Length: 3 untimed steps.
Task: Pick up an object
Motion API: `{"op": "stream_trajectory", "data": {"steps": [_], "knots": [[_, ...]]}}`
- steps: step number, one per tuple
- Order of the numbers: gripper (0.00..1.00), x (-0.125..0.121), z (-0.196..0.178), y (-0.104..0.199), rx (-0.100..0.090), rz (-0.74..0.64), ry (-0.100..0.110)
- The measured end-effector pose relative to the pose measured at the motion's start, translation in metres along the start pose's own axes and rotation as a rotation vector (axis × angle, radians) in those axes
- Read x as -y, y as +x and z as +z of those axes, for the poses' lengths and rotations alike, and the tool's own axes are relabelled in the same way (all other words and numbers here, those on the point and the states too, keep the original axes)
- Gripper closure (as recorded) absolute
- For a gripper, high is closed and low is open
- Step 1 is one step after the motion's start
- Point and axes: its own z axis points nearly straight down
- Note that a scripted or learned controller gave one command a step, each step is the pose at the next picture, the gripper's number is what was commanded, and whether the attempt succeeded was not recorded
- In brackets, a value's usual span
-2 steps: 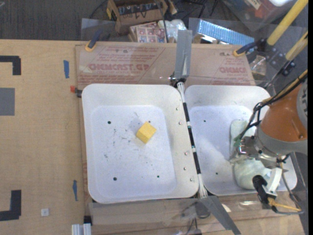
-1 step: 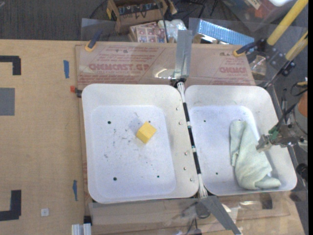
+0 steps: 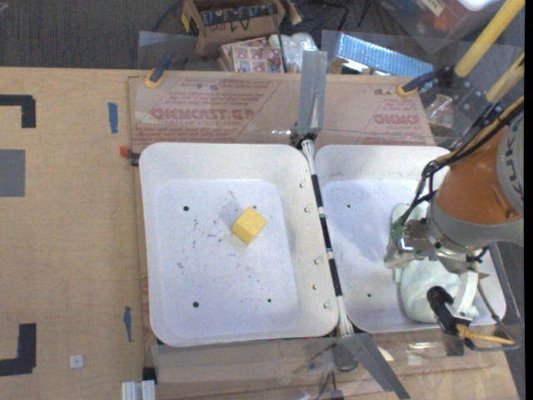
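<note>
Small yellow cube [image 3: 248,225] sitting near centre of left shallow white bin [image 3: 166,161], well apart from the arm. Two-finger gripper [image 3: 419,262] low over right shallow white bin [image 3: 358,161], toward its near right corner, above a pale rounded lump [image 3: 414,295], partly hidden. Opening and grasp: cannot tell.

The arm [image 3: 510,163] is grey, with 1 wide orange band [image 3: 470,194] above the wrist. Thin black cables [image 3: 426,182] loop beside the band. The hand [image 3: 414,252] is of pale grey metal.
</note>
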Motion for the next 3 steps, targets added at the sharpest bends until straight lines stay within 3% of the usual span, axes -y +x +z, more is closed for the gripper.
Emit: {"op": "stream_trajectory", "data": {"steps": [1, 2, 3], "knots": [[1.00, -0.002, -0.054, -0.037, 0.004, -0.315, -0.006], [1.00, 0.019, -0.009, 0.002, 0.000, -0.030, 0.001], [1.00, 0.015, -0.097, -0.027, 0.003, -0.157, -0.005]]}}
